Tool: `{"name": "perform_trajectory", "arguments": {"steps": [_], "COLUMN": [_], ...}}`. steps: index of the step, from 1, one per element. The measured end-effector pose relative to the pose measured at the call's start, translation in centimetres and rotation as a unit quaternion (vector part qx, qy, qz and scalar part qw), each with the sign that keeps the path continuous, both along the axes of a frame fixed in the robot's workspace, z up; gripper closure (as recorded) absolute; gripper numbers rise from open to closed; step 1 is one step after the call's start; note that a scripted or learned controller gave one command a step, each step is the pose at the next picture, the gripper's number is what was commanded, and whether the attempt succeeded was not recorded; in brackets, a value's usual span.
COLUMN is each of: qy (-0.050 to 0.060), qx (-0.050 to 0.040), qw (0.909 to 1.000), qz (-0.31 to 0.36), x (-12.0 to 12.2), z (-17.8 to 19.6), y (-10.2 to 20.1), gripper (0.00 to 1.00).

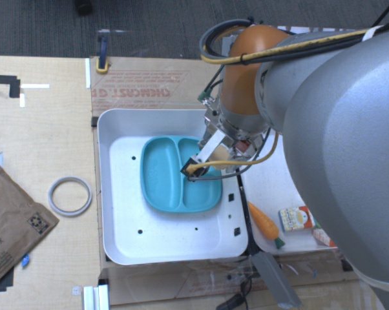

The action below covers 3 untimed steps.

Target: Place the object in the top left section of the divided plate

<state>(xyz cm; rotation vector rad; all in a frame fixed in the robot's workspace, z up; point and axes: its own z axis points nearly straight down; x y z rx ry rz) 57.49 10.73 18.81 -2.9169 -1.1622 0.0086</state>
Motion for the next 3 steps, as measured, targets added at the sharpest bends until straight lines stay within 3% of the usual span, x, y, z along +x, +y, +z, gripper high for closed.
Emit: {"name": "perform_trajectory", "arguments": {"steps": [1,2,3], "qy": [-0.001,-0.015,-0.017], "qx": [-0.0006,0.0033,0.0057], "qw": [0.997,0.9979,0.9977], "qz": [0.078,0.062,0.065], "x": [4.1,2.3,2.4], "z": [-2.0,-7.4,-7.4], "y": [2.7,0.7,1.1], "gripper": [1.0,1.0,0.0]}}
